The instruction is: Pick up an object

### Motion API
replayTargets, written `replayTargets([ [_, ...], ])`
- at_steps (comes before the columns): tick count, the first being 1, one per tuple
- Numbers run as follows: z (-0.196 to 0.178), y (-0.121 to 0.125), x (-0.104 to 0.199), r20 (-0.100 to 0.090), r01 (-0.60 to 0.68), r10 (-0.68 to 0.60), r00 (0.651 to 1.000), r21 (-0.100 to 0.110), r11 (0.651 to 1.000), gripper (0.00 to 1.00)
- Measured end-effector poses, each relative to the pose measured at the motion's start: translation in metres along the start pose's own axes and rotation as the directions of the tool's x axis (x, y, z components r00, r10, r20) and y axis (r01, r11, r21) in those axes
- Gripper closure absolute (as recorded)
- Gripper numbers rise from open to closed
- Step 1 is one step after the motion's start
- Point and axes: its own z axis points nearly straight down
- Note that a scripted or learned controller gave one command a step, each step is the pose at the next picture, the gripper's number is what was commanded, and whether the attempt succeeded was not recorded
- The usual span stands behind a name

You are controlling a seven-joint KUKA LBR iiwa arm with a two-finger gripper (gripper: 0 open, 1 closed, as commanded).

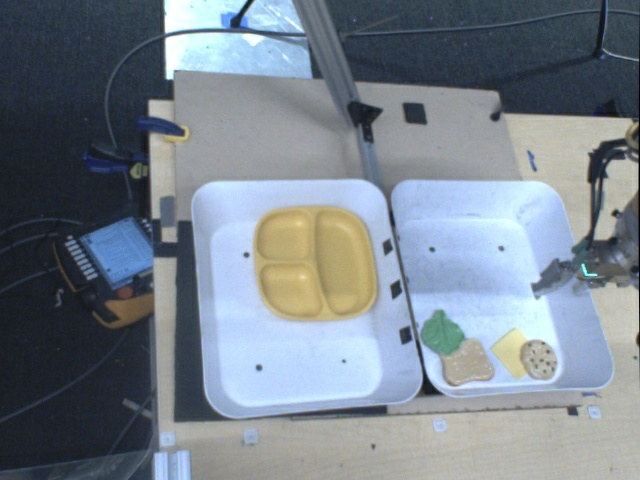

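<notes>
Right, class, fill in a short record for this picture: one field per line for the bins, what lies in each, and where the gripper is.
left bin: holds a yellow divided plate
right bin: holds four food items along its near edge
items, left to right: green leaf, toast slice, cheese slice, cookie
touching: leaf overlaps toast; cookie overlaps cheese
gripper: at the right bin's right side, above the items, holding nothing seen
task state: no object picked up yet
</notes>
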Motion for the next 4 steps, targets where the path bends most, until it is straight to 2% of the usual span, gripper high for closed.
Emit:
replayTargets([
  [1,-0.001,0.001,0.000,0.001,0.000,0.000,1.000,-0.003,1.000,0.00],
  [3,0.108,-0.004,0.015,-0.001,-0.003,0.003,1.000,0.001,1.000,0.00],
  [4,0.123,-0.002,0.015,0.000,-0.003,0.003,1.000,-0.004,1.000,0.00],
])
